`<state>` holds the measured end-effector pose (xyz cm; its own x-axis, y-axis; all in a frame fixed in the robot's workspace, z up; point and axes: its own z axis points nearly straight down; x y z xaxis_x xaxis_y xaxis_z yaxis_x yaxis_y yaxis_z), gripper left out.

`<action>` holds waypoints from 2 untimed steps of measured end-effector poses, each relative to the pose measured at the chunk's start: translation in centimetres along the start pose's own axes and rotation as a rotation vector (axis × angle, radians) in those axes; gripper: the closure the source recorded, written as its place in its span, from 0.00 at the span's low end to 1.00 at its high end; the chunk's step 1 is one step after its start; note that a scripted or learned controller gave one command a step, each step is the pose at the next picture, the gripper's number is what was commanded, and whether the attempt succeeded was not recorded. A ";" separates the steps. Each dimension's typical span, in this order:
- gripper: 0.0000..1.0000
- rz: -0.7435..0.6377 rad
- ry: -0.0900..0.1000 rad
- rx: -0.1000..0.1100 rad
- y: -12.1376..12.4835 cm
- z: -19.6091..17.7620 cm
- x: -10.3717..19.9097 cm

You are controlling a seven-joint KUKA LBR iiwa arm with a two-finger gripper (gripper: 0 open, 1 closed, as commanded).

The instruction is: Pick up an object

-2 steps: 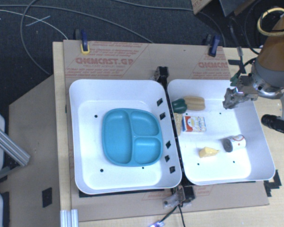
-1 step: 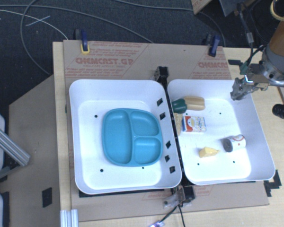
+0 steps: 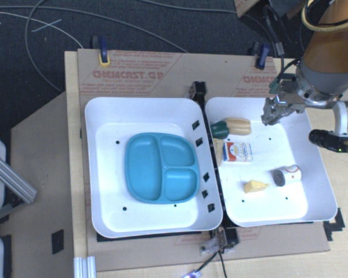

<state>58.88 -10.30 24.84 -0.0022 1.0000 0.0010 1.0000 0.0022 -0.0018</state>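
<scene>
My gripper (image 3: 271,116) hangs over the back of the right bin (image 3: 313,181), a little right of a tan and green bottle (image 3: 231,127) lying on its side. A small red and white packet (image 3: 237,152) lies flat below the bottle. Nearer the front lie a yellow wedge (image 3: 256,186) and a grey and white piece (image 3: 285,175). Nothing shows between the fingers.
The left bin (image 3: 104,155) holds a blue divided plate (image 3: 161,167). A black divider with clips (image 3: 206,149) runs between the bins. Blue clamps (image 3: 104,50) hold the cardboard bench at the back. Cables trail over the dark floor behind.
</scene>
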 end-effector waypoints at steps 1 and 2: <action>1.00 -0.001 -0.001 -0.003 1.3 0.0 5.6; 1.00 -0.001 0.000 -0.003 1.7 -0.1 11.3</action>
<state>60.60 1.02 24.90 -0.0028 1.0000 0.0006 1.0000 0.0028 0.0009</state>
